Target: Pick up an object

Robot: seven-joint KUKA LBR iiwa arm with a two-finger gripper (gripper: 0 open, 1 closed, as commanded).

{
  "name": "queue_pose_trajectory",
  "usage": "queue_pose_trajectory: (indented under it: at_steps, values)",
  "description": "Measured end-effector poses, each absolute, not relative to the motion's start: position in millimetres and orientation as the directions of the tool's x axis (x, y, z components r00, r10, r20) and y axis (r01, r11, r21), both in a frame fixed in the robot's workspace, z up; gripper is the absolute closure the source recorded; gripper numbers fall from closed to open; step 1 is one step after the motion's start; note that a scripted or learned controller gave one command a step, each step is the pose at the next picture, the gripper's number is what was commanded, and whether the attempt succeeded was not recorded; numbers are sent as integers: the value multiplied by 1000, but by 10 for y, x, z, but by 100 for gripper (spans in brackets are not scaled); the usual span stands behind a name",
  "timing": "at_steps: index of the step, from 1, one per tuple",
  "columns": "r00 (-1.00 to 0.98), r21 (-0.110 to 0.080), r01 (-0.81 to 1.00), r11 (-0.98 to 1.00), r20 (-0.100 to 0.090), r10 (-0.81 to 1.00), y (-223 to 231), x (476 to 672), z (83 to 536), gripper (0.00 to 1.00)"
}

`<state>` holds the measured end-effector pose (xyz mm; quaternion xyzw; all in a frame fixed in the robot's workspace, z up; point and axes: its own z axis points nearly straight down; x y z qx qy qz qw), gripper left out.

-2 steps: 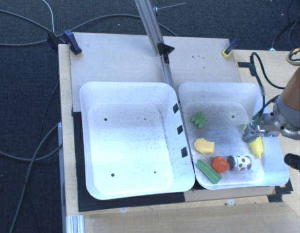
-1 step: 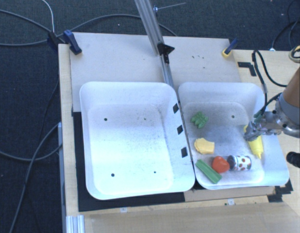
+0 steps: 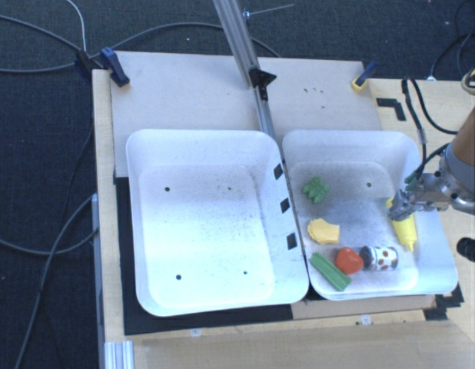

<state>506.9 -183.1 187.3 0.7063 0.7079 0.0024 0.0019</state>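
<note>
My gripper (image 3: 405, 204) hangs over the right side of the right bin (image 3: 353, 146), reaching in from the right edge. Directly under it and touching it in this view lies a yellow elongated object (image 3: 406, 232), pointing toward the bin's front. Whether that object is held cannot be made out. Further left in the same bin lie a green knobbly piece (image 3: 315, 189), a pale yellow chunk (image 3: 323, 231), a red-orange piece (image 3: 348, 260), a long green block (image 3: 330, 271) and a small white can with red dots (image 3: 383, 257).
The left bin (image 3: 145, 160) sits beside the right one. A slanted metal pole (image 3: 239, 41) comes down to the gap between them. A blue clamp (image 3: 114, 66) and a yellow clamp (image 3: 363, 75) grip the board's back corners. Cables trail on the floor at left.
</note>
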Motion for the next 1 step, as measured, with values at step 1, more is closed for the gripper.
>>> queue_pose_trajectory:
  at_steps: [1]
  values:
    - [-5, -8, 1000, 5, 3, 1000, -1062, 4965, 917, 100]
